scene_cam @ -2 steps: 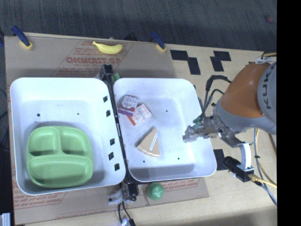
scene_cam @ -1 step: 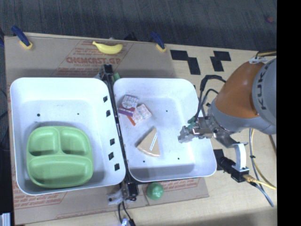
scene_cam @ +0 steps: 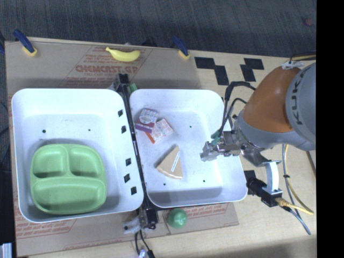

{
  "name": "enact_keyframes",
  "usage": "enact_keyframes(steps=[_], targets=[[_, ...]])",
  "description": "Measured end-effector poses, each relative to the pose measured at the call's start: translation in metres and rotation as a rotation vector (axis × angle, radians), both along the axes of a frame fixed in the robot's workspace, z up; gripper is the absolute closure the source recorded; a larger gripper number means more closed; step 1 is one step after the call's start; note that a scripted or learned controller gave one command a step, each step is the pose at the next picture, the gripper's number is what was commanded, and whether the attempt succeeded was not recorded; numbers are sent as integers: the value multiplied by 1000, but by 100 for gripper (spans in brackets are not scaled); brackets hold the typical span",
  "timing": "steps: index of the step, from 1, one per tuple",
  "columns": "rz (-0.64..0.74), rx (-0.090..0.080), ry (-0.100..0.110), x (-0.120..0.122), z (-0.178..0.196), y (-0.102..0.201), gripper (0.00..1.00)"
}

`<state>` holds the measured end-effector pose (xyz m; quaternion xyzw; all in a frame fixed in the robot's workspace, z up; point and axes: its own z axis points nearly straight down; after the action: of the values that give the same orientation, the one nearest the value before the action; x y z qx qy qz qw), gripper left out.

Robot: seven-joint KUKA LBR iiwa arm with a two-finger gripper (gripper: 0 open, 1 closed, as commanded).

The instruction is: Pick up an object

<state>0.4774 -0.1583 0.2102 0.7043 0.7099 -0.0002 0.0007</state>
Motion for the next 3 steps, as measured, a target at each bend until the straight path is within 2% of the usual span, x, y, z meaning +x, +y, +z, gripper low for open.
enact_keyframes(steps=[1,2,3], targets=[[0,2,2,0,1,18,100],[0,1,2,0,1,18,0],[1,2,7,61,-97,2,0]])
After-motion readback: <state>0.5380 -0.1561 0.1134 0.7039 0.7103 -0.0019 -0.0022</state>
